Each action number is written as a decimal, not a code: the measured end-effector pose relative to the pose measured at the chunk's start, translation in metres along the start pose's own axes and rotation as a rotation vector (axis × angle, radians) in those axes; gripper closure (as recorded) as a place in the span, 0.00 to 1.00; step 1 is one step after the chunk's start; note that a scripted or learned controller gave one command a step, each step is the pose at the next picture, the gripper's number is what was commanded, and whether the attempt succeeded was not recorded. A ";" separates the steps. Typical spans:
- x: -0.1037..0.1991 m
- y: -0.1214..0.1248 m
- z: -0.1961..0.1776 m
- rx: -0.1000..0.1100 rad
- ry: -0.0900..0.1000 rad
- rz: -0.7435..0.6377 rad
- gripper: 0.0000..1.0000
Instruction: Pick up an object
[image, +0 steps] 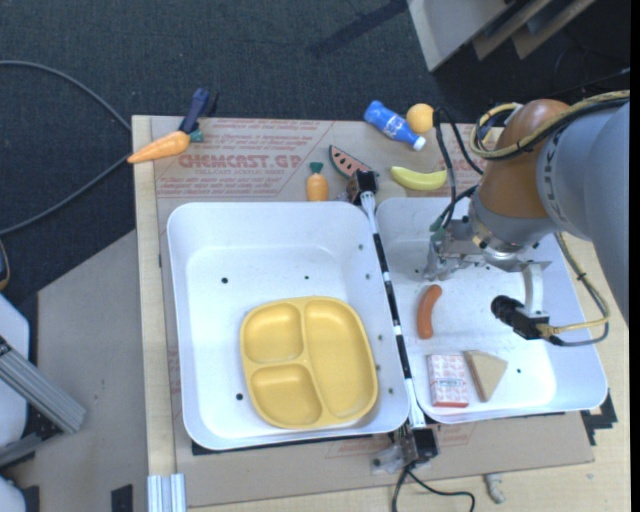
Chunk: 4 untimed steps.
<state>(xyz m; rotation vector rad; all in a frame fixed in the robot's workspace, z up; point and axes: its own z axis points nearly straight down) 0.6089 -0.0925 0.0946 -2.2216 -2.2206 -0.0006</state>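
Bench seen from above, at a slant. The sausage (428, 311) lay lengthwise on the floor of the right bin (470, 325), close to the wall this bin shared with the left bin (250, 255), and nothing touched it. The gripper (442, 262) hung just beyond the far end of the sausage, apart from it, carried by the grey arm (575, 160) that reached in from the right of the sausage. From where I stood, it could not be told whether the gripper was released or clenched, and nothing showed as grasped in it.

On the near side of the sausage lay a red-and-white packet (448, 380), and a tan wedge (488, 375) lay touching it on the right. Left of the sausage, across the shared wall, a yellow divided plate (305, 360) sat flat in the left bin.

Beyond the sausage, outside the bins on the bench (240, 165), lay a banana (418, 179), a blue bottle (392, 124) and a yellow ball (421, 117). Farther left of these were a watermelon slice (345, 161), a small orange toy (317, 186) and, well apart at the bench's corner, a carrot (160, 149).
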 end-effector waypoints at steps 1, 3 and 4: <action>0.000 0.000 0.000 0.000 0.000 0.000 0.00; 0.000 -0.039 0.000 -0.001 0.000 0.001 1.00; 0.070 -0.080 -0.113 -0.001 0.000 -0.002 1.00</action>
